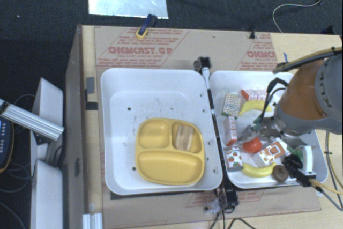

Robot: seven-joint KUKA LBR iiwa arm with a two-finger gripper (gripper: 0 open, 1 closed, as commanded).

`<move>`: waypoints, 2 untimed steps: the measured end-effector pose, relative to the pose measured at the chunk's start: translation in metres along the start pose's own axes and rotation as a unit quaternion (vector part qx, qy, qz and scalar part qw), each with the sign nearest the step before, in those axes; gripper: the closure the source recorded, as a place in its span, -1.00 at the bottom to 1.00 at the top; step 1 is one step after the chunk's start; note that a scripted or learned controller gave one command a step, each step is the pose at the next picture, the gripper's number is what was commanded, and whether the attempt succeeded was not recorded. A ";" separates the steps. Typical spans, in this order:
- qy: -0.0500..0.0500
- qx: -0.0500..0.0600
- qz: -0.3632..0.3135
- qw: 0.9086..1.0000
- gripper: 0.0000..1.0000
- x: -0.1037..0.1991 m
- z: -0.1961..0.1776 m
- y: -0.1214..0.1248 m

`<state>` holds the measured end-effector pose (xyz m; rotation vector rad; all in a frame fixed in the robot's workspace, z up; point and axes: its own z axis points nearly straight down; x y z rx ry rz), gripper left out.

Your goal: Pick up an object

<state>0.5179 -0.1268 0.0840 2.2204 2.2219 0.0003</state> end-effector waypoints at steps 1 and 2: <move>0.000 -0.001 -0.001 1.000 1.00 0.000 -0.011 0.001; 0.001 -0.001 -0.002 1.000 1.00 0.107 -0.101 0.026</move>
